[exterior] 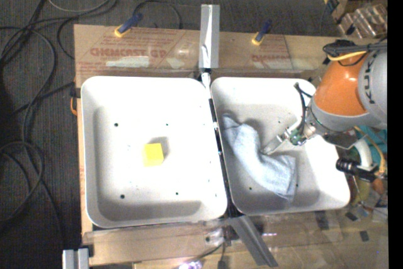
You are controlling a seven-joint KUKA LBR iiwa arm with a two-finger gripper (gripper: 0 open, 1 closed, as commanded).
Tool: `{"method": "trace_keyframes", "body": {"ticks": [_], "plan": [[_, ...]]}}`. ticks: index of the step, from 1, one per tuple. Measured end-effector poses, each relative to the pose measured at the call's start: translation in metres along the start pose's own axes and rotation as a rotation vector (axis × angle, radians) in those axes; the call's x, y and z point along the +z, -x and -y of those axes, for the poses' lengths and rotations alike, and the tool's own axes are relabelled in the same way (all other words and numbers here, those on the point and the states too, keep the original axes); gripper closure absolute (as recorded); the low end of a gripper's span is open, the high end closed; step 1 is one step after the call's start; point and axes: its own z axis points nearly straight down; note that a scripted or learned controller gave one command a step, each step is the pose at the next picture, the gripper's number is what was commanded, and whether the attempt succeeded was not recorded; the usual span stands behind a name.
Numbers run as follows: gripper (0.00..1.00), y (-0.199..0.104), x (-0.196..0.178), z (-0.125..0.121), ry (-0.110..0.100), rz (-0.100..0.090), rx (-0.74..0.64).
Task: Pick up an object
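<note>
Bench under a slanted overhead view, two shallow white bins side by side on a board clamped at the back edge.

Left bin (94,135): one small yellow block (153,154) near the middle of the floor, sitting flat, well apart from every wall. Looks like foam or sponge. Judged light, slightly squashy, squared sides that would take a pinch from two opposite faces. Nothing crowds it.

Centre: the two bin rims touch along a dark seam, with a metal upright (209,34) behind it.

Right bin (264,94): a pale blue-grey cloth (261,157) lies crumpled across the floor, running from near the left wall down toward the front right corner, with raised folds along its length. Judged soft, limp, light; it will drape and may slip out if only a thin edge is caught. Best hold would be a raised fold or bunched ridge, not a flat part, so that the fingers close on several layers.

Gripper (277,144): low inside the right bin, tip at the cloth's upper right edge, touching or just above it. At this resolution I cannot tell whether the fingers are apart or together, nor whether any fabric is caught.

Far right: the orange band (337,91) and grey arm reach in over the bin's right rim. The cloth is the nearer candidate.
</note>
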Motion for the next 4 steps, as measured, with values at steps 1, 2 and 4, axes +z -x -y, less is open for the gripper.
{"method": "trace_keyframes", "body": {"ticks": [1,2,4], "plan": [[0.00,0.019,-0.023,-0.031,-0.013,-0.010,0.181],[0.00,-0.028,0.002,-0.066,-0.002,0.001,0.147],[0.00,-0.028,-0.009,-0.068,0.002,0.001,0.147]]}}
